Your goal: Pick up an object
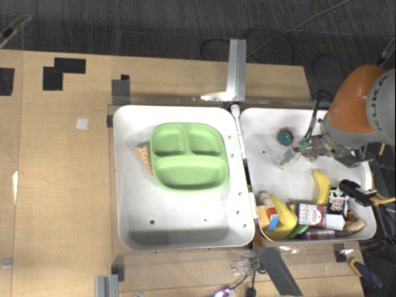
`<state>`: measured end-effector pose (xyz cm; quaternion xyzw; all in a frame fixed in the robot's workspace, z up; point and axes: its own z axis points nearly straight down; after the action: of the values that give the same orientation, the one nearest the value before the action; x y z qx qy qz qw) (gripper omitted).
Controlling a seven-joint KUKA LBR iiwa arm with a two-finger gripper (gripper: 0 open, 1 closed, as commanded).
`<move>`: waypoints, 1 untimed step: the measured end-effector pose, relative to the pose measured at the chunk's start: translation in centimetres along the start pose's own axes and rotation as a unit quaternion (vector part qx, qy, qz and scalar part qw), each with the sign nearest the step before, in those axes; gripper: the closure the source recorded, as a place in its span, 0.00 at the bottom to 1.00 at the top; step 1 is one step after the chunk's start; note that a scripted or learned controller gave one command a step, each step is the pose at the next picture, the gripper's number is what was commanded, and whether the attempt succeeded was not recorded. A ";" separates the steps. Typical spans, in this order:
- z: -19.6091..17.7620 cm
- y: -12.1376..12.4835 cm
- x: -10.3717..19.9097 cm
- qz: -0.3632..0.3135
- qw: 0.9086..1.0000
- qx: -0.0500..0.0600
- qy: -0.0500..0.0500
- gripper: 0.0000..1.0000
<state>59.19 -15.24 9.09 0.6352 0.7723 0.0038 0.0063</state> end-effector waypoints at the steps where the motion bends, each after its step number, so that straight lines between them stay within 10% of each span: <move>1: -0.1 -5.0 -3.3 0.004 1.000 0.000 -0.001 0.00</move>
<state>54.94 -19.39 9.15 0.6381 0.7699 0.0030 0.0073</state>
